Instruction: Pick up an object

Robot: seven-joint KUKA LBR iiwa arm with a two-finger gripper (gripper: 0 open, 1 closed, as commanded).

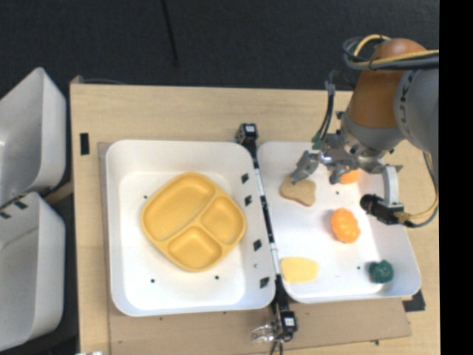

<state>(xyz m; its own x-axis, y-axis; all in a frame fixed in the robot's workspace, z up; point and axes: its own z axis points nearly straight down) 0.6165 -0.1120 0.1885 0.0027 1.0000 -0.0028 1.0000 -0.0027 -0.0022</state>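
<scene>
gripper (323, 167): fingers spread open, nothing between them, near right bin (399, 283) back edge
tan piece (298, 191): just below left finger, long axis left-right
small orange piece (349, 175): partly hidden by gripper

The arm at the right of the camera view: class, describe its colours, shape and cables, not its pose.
The arm is grey and rounded, with a broad orange band above the wrist. A yellow cable loops over its top. Black cables hang beside it, and the gripper is grey metal.

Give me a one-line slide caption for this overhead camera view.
Arm's end effector hovers over the right bin beside a tan cookie; yellow divided plate in left bin.
</scene>
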